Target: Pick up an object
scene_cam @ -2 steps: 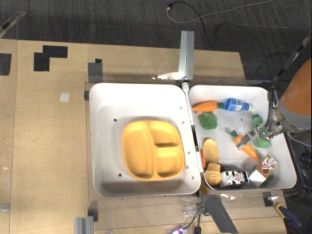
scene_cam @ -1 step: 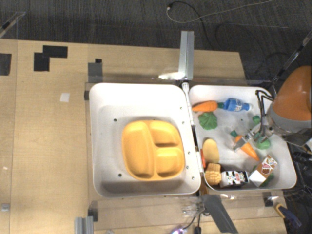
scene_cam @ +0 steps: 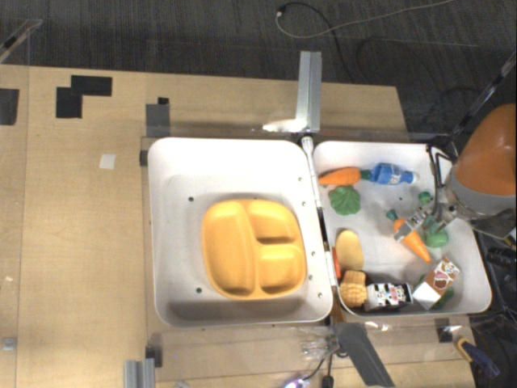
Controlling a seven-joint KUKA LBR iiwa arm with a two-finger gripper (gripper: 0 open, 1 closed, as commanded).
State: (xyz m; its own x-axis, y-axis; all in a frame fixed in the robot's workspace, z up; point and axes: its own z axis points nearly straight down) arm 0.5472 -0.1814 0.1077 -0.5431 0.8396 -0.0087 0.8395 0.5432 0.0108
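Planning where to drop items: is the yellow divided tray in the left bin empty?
Empty: all three compartments of the yellow tray show bare yellow.

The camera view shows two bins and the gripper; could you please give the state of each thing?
Yellow divided tray: upright, compartments empty, in the left bin.
Blue bottle: lying on its side.
Milk carton: lying flat.
Small carrot: lying beside the gripper.
Large carrot: lying flat.

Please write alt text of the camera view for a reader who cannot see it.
The tool hangs low in the right bin over a small toy carrot, among a blue bottle, a bigger carrot and other toy food. The left bin holds a yellow divided tray.
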